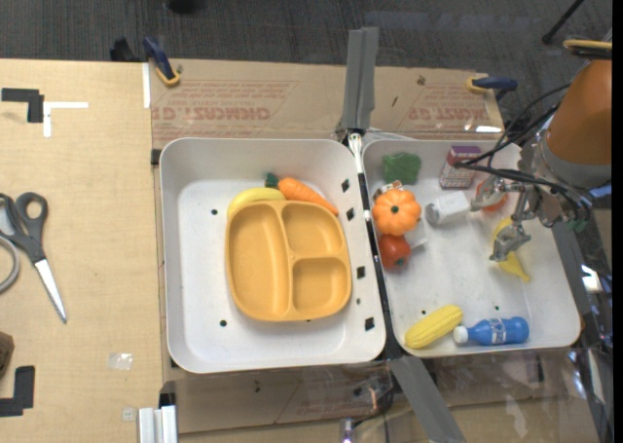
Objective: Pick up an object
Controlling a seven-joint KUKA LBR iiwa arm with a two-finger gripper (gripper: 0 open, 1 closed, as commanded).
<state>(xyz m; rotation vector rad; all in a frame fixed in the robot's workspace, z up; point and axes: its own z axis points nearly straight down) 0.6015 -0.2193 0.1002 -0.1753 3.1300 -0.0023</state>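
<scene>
A: Left bin [185, 266]: what's in it?

B: One yellow divided plate [288, 261], three compartments, lying in the middle of the bin. A carrot [307, 193] and a banana [251, 198] lie against the plate's far edge, the carrot toward the wall shared with the other bin.

A: Right bin [458, 276]?

B: A small orange pumpkin [396, 211] by the shared wall, a red tomato [393, 250] just in front of it, touching or nearly so. A green piece [401, 167] in the far corner by the shared wall. A pink-and-white box [458, 167] at the far wall. A white cylinder [447, 209] lying beside the pumpkin. An ear of corn [433, 326] and a blue bottle [493, 332] lying side by side along the near wall, the bottle nearer the bin's right corner.

A: And the arm?

B: The arm [584, 125] enters over the counter's right edge. The tool [509, 244] hangs low over the right side of the right bin, above a small yellow object [516, 267]. I cannot tell whether it is touching that object.

A: Grasping anything?

B: I cannot tell; cables and glare hide it.

A: Elsewhere on the counter [88, 237]?

B: Scissors [39, 251] near the left edge, well apart from both bins. Cardboard [253, 105] behind the bins.
</scene>
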